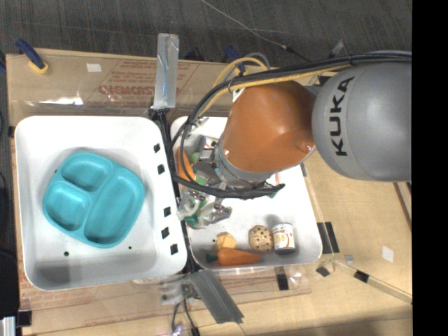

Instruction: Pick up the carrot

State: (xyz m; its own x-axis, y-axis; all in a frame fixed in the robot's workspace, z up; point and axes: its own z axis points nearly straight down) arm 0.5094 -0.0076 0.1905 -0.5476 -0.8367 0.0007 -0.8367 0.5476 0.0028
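Observation:
An orange carrot lies along the near wall of the right bin. My gripper hangs low over the left side of that bin, up and to the left of the carrot and apart from it. The arm's orange band and grey wrist cover the middle of the bin. Nothing shows between the fingertips, and the fingers are too cluttered by cables to read.
Beside the carrot sit a small yellowish piece, a speckled round cookie-like item and a small can. The left bin holds a teal divided plate. A divider with black clips separates the bins.

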